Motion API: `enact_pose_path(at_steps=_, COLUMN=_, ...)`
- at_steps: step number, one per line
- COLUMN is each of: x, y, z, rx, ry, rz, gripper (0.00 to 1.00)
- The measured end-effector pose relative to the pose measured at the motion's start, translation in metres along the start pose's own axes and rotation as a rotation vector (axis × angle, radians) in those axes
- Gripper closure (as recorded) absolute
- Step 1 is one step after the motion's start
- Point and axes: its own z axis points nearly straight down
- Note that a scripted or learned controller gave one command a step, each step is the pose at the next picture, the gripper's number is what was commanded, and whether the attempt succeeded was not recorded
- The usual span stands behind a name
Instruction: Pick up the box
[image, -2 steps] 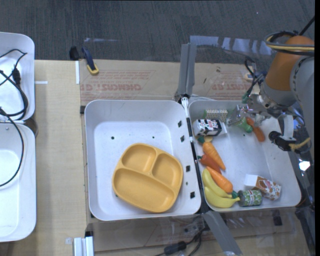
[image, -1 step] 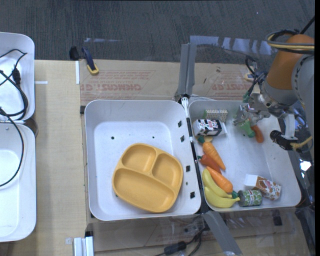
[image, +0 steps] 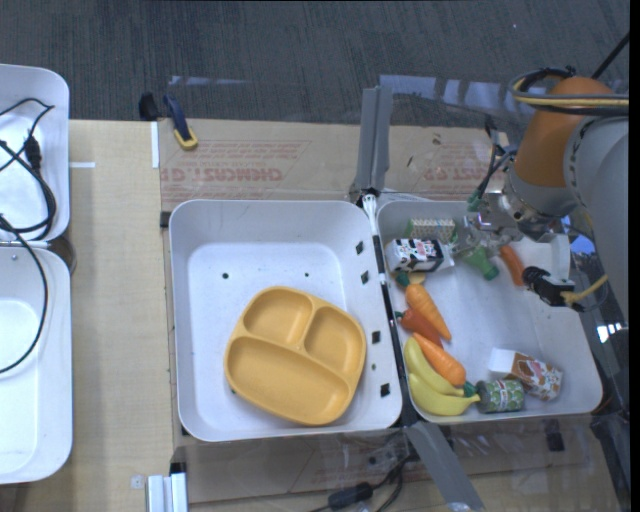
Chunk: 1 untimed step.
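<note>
Gripper at one o'clock in right bin, just beside small box. Finger state impossible to tell. Yellow plate in left bin.

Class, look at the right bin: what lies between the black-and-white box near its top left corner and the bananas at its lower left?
In the camera view, two carrots lie between the box and the bananas, along the right bin's left side.
</note>
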Motion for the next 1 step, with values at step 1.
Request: enact_pose_path(at_steps=1, x=-0.0119, y=-0.0211, z=0.0002, rx=-0.008, ry=0.003, rz=0.081, gripper=1.0)
